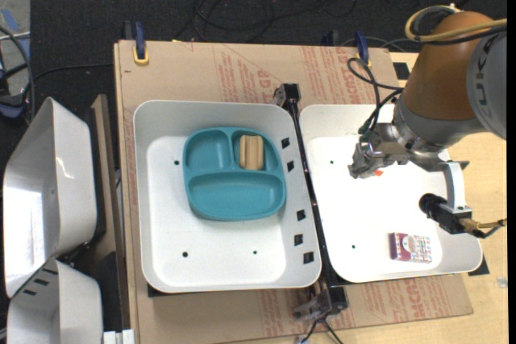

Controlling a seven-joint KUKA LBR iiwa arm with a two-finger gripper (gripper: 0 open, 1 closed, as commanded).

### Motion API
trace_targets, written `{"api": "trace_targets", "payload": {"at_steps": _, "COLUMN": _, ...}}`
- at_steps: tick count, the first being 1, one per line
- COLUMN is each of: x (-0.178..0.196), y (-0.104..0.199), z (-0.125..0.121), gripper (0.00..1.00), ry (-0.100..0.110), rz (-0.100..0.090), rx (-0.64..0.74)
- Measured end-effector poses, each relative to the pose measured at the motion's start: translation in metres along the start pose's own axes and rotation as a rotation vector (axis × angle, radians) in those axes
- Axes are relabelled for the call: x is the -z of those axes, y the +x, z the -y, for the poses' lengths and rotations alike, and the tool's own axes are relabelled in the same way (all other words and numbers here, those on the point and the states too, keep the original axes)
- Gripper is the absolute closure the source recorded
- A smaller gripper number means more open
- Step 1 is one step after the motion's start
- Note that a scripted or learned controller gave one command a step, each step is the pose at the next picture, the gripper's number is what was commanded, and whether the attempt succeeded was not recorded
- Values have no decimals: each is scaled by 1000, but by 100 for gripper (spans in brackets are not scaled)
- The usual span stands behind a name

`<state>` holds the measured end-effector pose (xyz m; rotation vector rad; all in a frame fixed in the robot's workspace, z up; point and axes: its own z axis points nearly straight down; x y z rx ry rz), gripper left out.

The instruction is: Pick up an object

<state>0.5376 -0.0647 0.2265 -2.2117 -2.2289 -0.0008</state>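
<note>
Two glossy white bins sit side by side on the bench: the left bin [161, 197] carries a teal divided plate [234, 173] with a tan wooden block [251, 151] in its upper-right compartment, while a small printed card [411, 246] lies flat near the right bin's [347, 205] lower-right corner, well apart from the gripper [367, 163] near the bin's upper middle.
</note>
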Motion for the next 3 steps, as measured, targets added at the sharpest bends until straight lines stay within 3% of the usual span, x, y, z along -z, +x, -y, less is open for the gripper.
{"api": "trace_targets", "payload": {"at_steps": 2, "x": 14, "y": 110, "z": -34, "gripper": 100, "ry": -3, "rz": -1, "rx": 2}}
{"api": "trace_targets", "payload": {"at_steps": 3, "x": 0, "y": 162, "z": -47, "gripper": 100, "ry": -1, "rz": 0, "rx": 1}}
